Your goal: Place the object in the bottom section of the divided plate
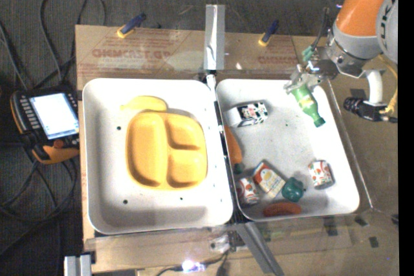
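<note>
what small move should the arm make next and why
Probably carry the green bottle leftward, over the divider toward the yellow divided plate. The bottle hangs tilted at the gripper, apparently held by its upper end, above the right bin's upper right corner, while the plate sits in the left bin, so the load seems far from its target.

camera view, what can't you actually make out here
- Pincer: whether it grips the green plastic bottle; fingertips too small and blurred against the bottle's top.
- Printing on the small red-and-white cans: too small.
- Orange carrot-shaped toy: partly hidden along the right white bin's wall.
- Grey and orange arm: cut off by the top edge.
</note>
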Available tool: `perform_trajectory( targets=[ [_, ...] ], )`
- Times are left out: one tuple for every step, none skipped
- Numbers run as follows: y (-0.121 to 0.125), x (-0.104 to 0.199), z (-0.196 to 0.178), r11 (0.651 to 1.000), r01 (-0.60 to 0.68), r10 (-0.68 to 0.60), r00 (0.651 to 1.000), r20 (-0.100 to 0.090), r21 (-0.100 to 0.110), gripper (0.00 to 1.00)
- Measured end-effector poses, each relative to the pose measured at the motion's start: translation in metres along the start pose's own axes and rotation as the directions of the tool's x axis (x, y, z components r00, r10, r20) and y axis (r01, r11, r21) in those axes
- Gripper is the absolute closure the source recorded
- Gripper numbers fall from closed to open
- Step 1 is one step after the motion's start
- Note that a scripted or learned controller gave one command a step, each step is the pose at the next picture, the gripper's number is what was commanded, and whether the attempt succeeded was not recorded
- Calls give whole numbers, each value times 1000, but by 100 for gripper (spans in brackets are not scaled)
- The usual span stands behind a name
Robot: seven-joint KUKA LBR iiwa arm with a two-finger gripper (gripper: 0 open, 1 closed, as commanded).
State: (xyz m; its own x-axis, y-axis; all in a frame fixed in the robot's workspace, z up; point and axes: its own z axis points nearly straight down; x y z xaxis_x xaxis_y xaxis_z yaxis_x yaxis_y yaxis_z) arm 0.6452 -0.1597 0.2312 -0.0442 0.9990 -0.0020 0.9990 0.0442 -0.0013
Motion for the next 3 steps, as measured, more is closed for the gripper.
perform_trajectory(
  targets=[
    [23,-18,15,975,-223,223,975,0,1,100],
    [23,-19,15,975,-224,224,975,0,1,0],
    [23,-18,5,975,-221,221,975,3,0,100]
  ],
)
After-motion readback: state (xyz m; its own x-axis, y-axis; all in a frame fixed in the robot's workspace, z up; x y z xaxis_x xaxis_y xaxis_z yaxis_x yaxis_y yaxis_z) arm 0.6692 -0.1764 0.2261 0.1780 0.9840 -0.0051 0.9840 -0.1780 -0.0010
